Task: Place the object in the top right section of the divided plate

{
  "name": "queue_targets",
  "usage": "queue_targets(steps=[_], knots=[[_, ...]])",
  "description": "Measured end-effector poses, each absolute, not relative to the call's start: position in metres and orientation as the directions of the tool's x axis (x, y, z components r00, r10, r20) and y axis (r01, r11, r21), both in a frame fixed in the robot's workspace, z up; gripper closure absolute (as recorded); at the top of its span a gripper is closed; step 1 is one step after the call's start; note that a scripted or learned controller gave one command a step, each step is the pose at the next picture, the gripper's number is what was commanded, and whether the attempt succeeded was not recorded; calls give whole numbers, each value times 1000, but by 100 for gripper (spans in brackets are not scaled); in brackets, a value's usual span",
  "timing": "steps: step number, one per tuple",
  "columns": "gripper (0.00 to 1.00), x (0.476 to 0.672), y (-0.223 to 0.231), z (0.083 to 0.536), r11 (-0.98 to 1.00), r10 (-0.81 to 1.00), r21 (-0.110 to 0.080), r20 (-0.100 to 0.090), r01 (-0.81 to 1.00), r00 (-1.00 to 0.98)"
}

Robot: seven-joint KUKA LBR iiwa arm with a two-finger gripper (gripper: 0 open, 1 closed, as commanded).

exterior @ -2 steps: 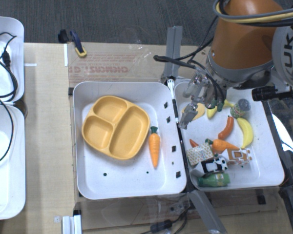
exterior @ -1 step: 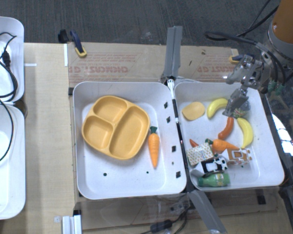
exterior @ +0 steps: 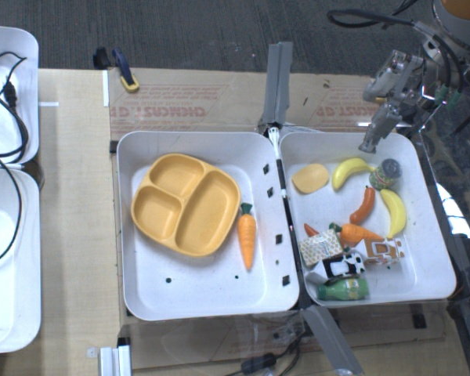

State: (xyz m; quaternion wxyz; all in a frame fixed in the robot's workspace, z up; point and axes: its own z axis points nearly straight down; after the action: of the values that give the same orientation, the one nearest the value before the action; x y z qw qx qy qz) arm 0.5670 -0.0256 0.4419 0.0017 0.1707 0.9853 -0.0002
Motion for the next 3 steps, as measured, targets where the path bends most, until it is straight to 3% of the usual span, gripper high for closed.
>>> queue_targets(steps=[1, 2, 3], knots=[[0, 628, -44, 441, 932, 362, 0, -3, 362, -932], [0, 650, -88, 441, 950, 313, 0, -4, 313, -950], [0, 653, -124, 442, 952, 307, 0, -4, 307, -952]])
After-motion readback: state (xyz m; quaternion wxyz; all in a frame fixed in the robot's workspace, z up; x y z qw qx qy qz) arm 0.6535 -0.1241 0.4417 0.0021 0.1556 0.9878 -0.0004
